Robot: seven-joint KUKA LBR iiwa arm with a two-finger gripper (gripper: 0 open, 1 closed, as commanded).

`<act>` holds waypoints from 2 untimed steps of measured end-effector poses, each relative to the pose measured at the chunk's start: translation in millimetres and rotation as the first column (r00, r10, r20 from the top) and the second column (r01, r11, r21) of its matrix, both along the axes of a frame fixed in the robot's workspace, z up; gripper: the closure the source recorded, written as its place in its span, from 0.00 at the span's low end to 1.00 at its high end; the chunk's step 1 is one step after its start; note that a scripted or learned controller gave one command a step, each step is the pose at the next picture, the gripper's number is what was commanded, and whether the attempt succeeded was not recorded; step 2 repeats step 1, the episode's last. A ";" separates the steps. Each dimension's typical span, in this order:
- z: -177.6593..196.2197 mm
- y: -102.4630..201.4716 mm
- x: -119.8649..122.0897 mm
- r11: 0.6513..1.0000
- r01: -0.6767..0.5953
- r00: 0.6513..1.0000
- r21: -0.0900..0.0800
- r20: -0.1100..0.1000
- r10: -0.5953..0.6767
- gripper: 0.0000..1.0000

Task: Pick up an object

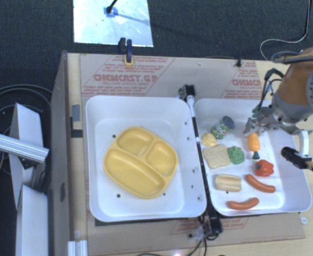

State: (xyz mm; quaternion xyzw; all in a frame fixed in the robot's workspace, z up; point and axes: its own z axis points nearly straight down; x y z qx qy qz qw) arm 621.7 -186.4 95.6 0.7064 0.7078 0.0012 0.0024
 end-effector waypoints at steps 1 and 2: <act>41.2 65.8 -36.1 1.000 -0.002 1.000 0.002 -0.004 0.002 1.00; 41.2 65.8 -36.1 1.000 -0.002 1.000 0.002 -0.004 0.002 1.00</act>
